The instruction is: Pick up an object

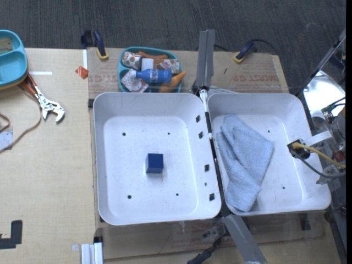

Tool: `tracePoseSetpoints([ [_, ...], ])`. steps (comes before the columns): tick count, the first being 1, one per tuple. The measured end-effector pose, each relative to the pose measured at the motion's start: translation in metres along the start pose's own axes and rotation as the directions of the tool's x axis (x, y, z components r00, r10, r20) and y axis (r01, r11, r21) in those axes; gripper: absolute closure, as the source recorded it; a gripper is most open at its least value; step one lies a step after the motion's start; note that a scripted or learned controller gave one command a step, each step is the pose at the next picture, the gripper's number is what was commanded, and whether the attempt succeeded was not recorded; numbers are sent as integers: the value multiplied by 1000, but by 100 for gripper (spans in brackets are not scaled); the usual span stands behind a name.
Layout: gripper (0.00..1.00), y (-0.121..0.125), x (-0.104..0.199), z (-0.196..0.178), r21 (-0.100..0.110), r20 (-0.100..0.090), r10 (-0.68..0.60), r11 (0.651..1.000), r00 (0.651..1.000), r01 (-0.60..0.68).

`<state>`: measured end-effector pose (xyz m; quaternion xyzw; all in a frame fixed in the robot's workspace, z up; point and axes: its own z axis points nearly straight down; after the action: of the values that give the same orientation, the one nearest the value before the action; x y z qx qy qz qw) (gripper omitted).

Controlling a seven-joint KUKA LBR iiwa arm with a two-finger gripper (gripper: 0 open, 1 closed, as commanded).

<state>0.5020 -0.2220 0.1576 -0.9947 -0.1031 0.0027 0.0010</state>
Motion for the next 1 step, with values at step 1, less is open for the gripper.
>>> tracePoseSetpoints([
  [1, 0, -58, 3, 67, 0, -1, 5, 1000, 1000, -5],
])
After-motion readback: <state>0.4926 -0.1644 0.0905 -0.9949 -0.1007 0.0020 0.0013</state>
